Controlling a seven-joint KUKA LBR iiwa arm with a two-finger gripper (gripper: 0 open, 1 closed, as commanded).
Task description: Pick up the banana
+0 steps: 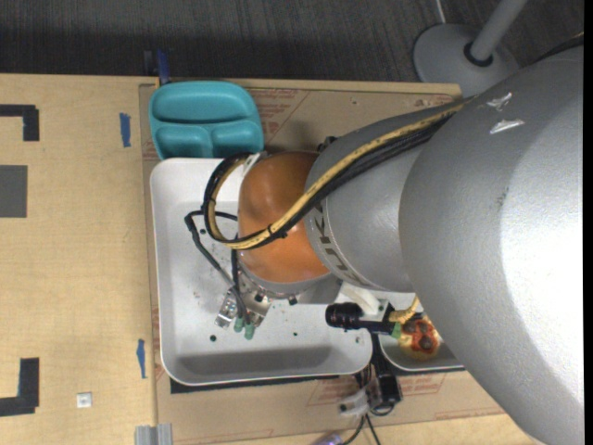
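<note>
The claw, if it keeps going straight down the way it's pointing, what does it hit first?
Probably the bare white floor of the left bin; the claw points down at it, though depth is hard to judge.

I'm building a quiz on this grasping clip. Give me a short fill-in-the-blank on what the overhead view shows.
1. The gripper hangs over the ____ bin.
2. The band above the arm's wrist is coloured ____.
3. The tray beyond the bin's far edge is coloured ____.
4. The bench top around the bins is ____ in colour.

Missing words: left; orange; teal; tan
</note>
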